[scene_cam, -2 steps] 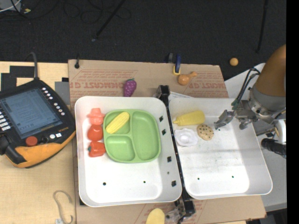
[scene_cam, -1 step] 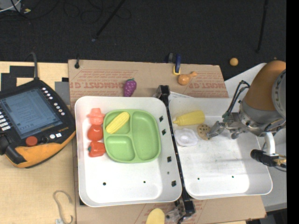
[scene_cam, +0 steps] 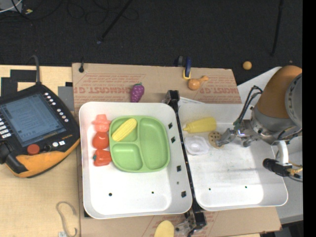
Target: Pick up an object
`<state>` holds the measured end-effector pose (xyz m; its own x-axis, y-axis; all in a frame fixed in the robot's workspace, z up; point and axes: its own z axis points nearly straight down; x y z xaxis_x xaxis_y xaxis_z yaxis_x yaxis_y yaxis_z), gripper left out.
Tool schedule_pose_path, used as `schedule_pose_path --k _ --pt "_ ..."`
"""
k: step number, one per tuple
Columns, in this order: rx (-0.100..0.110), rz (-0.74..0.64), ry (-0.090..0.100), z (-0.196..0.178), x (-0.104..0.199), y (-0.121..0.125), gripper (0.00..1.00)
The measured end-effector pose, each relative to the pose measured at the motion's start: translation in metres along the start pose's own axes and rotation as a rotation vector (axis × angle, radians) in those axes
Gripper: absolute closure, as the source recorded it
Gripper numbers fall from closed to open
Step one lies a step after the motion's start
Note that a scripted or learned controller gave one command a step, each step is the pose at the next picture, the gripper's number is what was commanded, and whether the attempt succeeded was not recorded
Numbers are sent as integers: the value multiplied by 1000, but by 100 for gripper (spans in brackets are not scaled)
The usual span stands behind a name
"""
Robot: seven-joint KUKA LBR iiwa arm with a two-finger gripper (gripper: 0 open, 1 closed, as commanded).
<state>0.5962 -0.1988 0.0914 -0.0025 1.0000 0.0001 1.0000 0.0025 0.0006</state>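
A divided plate holding a toy corn cob is sitting in the left bin; a bottle is lying in the right bin.

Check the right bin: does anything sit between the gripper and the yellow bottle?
Nothing visible blocks it. The gripper sits in the right bin, just right of a small brown perforated disc. The yellow bottle lies up and left of that disc, with open bin floor alongside.

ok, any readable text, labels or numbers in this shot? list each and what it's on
"CHEMCAST" or close to it, red print, upside down, left strip of the brown cardboard sheet behind the bins; exact letters uncertain.
The same red print, right strip: partly legible.
Grey-and-orange handheld control pendant: screen and button markings too small to read.
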Motion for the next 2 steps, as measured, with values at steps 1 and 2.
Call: schedule_pose_path --k 1,2 --pt "-5 2 3 -12 0 1 100" --pt "-3 3 -1 -67 4 11 100"
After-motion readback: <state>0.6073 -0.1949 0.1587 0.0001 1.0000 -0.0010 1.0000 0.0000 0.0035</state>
